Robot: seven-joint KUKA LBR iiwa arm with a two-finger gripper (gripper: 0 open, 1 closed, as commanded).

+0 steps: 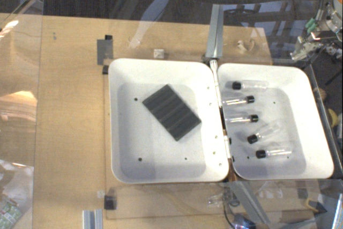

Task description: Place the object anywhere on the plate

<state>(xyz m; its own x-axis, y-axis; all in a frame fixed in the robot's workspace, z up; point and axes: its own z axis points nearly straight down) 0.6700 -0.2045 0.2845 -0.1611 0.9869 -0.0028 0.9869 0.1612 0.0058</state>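
We see five clear vials (252,118) lying in the right bin (303,166), long axes left-right, dark plate (171,112) in the left bin (120,169) — gripper (315,40) parked far right, grip state unreadable.

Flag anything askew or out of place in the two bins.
The dark ribbed plate lies turned at a slant to the left bin. In the right bin, five black-capped tubes lie loose at differing angles. Nothing looks spilled or broken.
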